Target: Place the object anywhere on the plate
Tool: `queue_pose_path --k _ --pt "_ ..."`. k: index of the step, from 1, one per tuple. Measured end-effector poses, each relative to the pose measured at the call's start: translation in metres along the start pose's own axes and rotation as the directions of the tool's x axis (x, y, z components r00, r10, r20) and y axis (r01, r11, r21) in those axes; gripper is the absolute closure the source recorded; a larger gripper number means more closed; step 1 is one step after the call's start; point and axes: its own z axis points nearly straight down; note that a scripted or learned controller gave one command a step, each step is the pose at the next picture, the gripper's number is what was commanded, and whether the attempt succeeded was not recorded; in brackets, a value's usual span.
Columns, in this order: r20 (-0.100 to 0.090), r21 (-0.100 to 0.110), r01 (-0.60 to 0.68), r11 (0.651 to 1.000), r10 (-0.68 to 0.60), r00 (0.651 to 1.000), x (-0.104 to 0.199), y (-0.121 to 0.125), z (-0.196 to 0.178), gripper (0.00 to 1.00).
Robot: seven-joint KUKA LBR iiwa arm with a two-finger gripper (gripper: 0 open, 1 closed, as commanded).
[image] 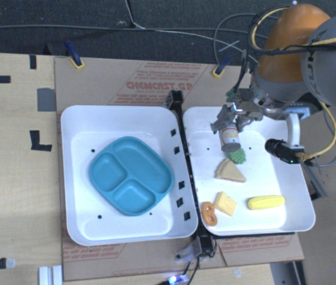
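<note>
In the right shallow white bin [296, 218], pincer [232, 140] over a small green ridged piece [237, 155]; cannot tell its grip.

From my remote station I saw a robotics lab: a wooden counter [13, 177] marked with black tape, a cardboard sheet [156, 82] clamped to it, two white bins [73, 123] side by side, loose cables [156, 28], and toy food [266, 202].

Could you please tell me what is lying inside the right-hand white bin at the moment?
In the right bin: green toy below the gripper, tan wedge, yellow block, corn cob, pretzel. The arm covers the far corner.
</note>
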Motion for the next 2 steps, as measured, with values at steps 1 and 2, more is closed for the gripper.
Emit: queue_pose_path --k 1,2 --pt "0.0 -0.001 0.002 1.0 -0.002 1.0 0.059 -0.013 0.01 1.0" --pt "0.0 -0.001 0.001 1.0 -0.001 1.0 0.11 -0.024 0.019 1.0"
